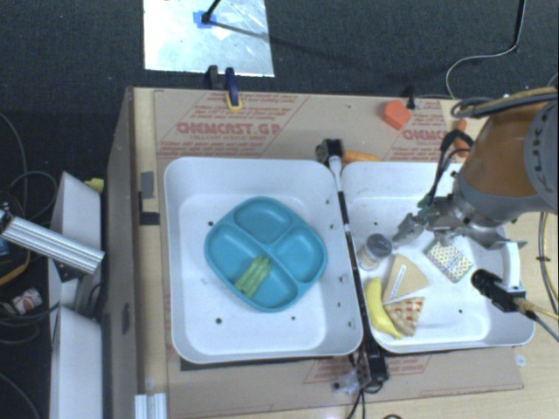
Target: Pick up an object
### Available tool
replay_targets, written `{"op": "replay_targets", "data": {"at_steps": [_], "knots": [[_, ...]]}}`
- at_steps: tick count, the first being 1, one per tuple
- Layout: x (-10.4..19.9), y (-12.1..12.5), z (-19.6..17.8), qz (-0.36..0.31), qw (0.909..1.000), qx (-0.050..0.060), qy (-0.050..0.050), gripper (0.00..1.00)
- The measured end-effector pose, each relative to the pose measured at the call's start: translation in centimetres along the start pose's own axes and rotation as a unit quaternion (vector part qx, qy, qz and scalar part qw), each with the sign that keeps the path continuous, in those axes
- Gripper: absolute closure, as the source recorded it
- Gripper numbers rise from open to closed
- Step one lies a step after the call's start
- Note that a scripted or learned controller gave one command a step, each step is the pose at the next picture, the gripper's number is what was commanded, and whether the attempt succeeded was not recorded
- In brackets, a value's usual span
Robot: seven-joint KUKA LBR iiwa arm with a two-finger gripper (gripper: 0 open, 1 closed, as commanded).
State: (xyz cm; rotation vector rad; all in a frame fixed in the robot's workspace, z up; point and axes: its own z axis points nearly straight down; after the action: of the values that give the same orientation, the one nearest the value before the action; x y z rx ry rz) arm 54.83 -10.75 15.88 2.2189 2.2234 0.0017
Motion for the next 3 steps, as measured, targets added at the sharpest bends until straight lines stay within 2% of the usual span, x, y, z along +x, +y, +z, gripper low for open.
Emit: {"op": "replay_targets", "data": {"at_steps": [1, 3], "knots": [[1.20, 0.39, 3.23, 0.001, 0.9999, -0.011, -0.002, 0.00], [1.36, -0.14, 3.60, 0.001, 0.9998, -0.018, -0.002, 0.00]]}}
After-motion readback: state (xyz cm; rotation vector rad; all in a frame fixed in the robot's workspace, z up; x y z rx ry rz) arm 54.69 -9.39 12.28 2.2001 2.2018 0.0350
